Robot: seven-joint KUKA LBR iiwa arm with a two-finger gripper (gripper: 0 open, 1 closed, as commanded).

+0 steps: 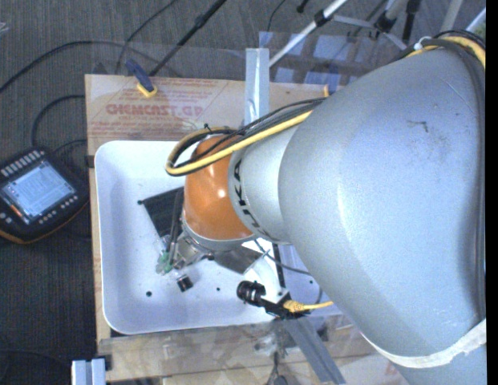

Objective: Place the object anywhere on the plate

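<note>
We observed the grey arm [377,199] reaching in from the right and covering most of the right side of the desk [120,111], its orange band [210,199] positioned over the left white bin [112,215]. The gripper [172,259] sat low over the middle of that bin, beneath the orange band. We could not tell how the gripper stood, as the wrist hid most of it. A small greenish item [163,261] appeared at the gripper's tip, touching or just beside it; we could not tell whether it was held. A dark flat plate [162,207] lay in the bin, partly covered by the wrist, just above the gripper. A yellow cable [232,139] ran along the arm. A teach pendant [32,195] with a lit screen lay on the floor left of the desk, well apart from the bin.
</note>
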